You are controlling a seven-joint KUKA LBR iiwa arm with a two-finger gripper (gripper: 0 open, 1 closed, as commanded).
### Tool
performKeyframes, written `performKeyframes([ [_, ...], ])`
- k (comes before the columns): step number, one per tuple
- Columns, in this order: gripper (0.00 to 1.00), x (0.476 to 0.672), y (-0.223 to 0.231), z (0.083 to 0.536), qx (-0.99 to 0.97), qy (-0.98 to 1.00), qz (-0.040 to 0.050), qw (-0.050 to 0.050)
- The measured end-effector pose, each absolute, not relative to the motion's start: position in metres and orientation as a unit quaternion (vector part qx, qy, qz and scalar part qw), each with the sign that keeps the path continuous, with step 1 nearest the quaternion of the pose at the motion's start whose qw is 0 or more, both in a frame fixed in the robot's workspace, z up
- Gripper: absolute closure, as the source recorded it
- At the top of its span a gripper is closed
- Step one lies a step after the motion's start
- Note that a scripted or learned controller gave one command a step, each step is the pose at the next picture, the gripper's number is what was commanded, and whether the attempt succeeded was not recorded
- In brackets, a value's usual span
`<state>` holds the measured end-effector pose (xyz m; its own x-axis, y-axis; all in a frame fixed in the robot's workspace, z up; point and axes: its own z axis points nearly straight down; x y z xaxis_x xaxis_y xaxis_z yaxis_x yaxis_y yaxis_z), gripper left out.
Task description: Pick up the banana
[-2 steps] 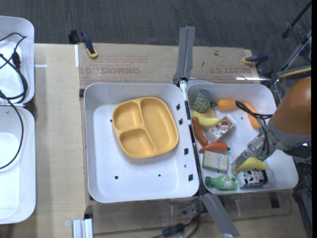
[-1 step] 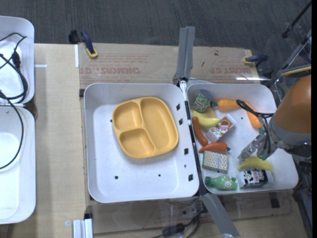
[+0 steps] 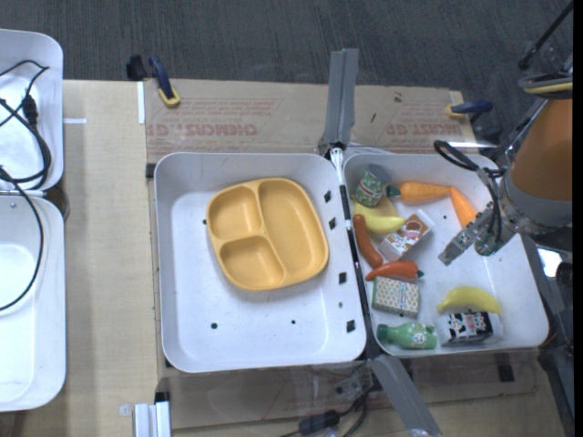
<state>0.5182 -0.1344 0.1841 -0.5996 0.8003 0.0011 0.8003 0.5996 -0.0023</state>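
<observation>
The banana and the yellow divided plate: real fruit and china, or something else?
The banana looks like moulded plastic toy food: uniform yellow, smooth, with a soft sheen and no brown marks. The divided plate also looks plastic: one even mustard colour, rounded moulded ridges, matte-to-satin surface. Neither can be confirmed by look alone.

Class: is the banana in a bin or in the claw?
In the bin: the banana lies on the right bin's floor, apart from the claw.
</observation>
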Motion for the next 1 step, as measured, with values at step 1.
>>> performKeyframes([
  [1,0.0,0.5181,-0.1343,0.184,-0.447,-0.894,0.0008,0.001],
])
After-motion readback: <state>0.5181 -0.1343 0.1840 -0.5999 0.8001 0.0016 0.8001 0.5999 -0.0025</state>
